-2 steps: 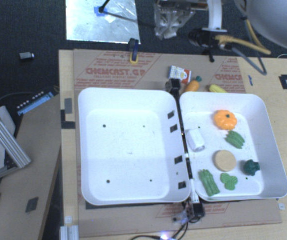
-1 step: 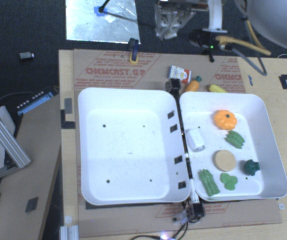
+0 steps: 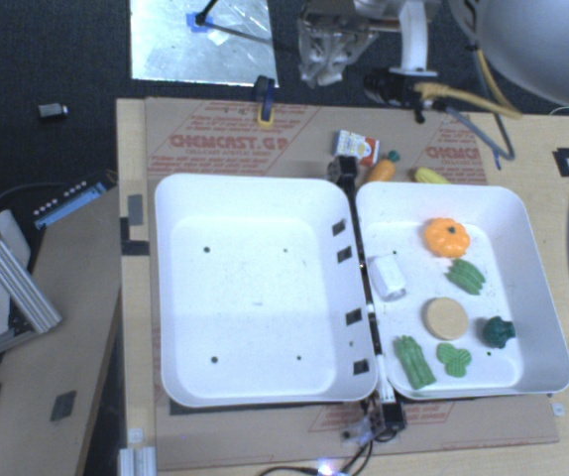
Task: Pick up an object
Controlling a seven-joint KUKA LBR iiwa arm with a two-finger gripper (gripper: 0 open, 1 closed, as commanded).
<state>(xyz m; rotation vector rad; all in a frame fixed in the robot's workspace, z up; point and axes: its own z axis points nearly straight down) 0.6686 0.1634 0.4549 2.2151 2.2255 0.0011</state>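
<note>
Dark floor around table [image 3: 215, 132]; two white bins on top. Left bin [image 3: 255, 291] bare. Right bin [image 3: 517, 256] holds orange pumpkin [image 3: 446, 237], white cylinder [image 3: 388, 277], tan disc [image 3: 445, 317], green pieces including asparagus [image 3: 413, 361] and broccoli [image 3: 498, 332]. End effector [image 3: 330, 59] hangs above table's far edge, well apart from bins; open or closed: cannot tell.
</note>
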